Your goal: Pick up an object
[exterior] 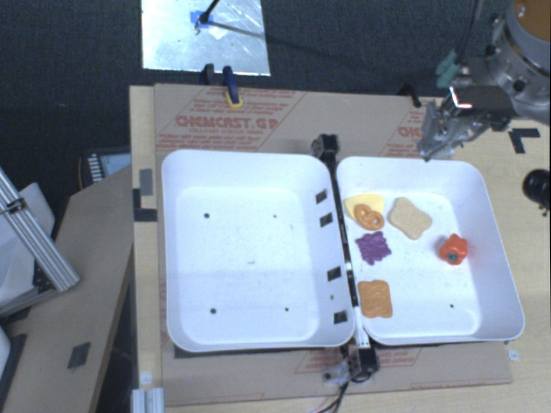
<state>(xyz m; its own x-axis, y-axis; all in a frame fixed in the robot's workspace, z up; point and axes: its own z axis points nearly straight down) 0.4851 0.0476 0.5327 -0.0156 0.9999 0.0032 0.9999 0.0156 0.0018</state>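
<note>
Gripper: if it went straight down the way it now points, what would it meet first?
Probably the far rim of the right bin, or the cardboard just behind it. The gripper hangs above that edge; depth is unclear.

One fixed camera looks down at a slant from above, taking in both white bins (258, 166) side by side.

A pale wooden counter (103, 231) stands on dark, speckled carpet (69, 41). On it lies a brown cardboard sheet (258, 119) printed with red lettering — a blue and yellow clamp (231, 87) grips its far edge. Beyond, a shiny silver sheet (207, 24) lies flat on the carpet. At the left edge, an aluminium rail (30, 239) slants across — light is even.
</note>
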